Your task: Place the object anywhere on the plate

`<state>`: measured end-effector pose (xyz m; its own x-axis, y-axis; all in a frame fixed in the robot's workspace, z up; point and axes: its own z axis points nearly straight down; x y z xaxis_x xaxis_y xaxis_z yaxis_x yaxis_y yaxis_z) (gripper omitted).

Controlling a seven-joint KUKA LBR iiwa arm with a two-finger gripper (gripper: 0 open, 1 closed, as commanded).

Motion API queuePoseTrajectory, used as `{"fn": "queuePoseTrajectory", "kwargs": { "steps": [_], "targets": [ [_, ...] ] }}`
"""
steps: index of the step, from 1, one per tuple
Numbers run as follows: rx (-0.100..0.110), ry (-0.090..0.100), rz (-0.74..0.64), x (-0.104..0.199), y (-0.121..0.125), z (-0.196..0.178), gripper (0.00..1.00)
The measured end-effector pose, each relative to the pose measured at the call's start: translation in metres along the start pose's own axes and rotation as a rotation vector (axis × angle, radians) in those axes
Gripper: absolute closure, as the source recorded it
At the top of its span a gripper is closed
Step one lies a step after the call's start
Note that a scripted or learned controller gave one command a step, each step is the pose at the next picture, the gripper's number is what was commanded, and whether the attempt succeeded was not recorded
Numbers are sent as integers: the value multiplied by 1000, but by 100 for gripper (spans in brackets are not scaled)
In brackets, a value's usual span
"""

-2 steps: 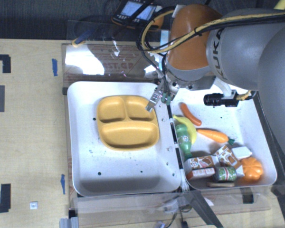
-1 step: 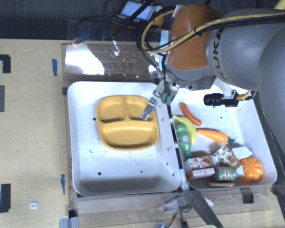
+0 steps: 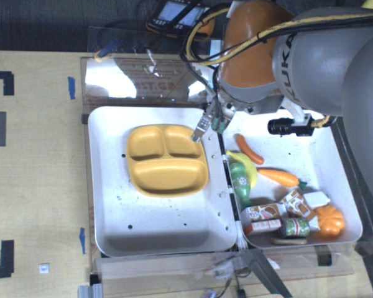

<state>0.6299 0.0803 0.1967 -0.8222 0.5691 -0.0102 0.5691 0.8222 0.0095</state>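
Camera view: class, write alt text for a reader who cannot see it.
A grey robot arm's end effector hangs by the upper right corner of a yellow divided plate in the left white bin. The right bin holds toy food, including a carrot.

I've got one cam, fixed above the bench, looking down at a slant. It takes in both white bins: left bin w/ the yellow plate, right bin beside it. Arm comes in from the right, big in frame, close to the lens.
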Motion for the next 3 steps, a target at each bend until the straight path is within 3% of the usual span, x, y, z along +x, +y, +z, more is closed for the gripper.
{"fn": "queuePoseTrajectory", "kwargs": {
  "steps": [1,2,3],
  "targets": [
    [7,12,-276,22,-44,11,100],
    [0,5,-603,8,36,-28,100],
    [0,5,-603,8,36,-28,0]
  ]
}}
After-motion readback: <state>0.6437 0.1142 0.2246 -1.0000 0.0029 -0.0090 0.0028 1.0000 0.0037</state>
